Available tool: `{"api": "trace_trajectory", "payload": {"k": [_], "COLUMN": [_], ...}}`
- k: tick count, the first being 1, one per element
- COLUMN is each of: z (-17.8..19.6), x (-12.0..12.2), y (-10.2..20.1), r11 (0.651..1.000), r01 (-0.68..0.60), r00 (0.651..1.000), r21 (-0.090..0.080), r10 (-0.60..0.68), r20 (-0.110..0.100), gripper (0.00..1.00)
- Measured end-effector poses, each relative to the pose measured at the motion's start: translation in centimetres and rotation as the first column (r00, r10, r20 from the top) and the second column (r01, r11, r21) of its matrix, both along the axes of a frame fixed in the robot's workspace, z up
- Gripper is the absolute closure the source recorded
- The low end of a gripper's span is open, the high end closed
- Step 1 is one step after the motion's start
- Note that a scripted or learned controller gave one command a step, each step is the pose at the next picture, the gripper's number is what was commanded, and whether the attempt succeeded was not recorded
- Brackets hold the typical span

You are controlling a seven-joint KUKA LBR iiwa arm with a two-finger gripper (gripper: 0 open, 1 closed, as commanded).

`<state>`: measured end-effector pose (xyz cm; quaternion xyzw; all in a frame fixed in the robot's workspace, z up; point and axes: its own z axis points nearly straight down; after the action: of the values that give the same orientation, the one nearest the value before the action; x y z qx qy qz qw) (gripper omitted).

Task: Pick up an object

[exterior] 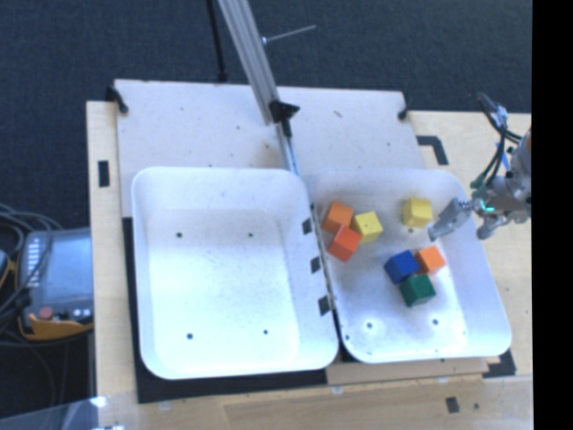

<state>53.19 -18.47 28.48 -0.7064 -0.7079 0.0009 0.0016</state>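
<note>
The blocks all lie in the right-hand bin [491, 325]: a yellow block [417, 211] nearest the gripper [467, 221], a small orange block [431, 259] just below it touching a blue block [401, 265], and a green block [417, 289] against the blue one. Farther toward the bin's left wall sit an orange block [337, 215], a second yellow block [368, 226] and a red-orange block [344, 243], clustered together. The step looks like the approach: nothing sits between the fingers, which stand apart. The gripper hangs at the bin's right edge, just right of the yellow block, the arm reaching in from the right. Next it would need to centre over one block, likely the isolated yellow one, and descend.
</note>
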Motion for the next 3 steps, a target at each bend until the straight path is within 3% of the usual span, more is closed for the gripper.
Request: {"api": "trace_trajectory", "payload": {"k": [1,2,3], "z": [0.2,-4.9,-10.6], "x": [0.1,1.0,0.0], "y": [0.0,0.2,-0.2], "r11": [1.000,1.000,1.000], "r01": [0.000,0.004,0.003], "r00": [1.000,1.000,1.000], "r21": [-0.001,-0.002,-0.001], "r10": [0.000,-0.004,-0.003], "r20": [0.005,0.000,-0.002], "gripper": [0.00,0.00,0.00]}}
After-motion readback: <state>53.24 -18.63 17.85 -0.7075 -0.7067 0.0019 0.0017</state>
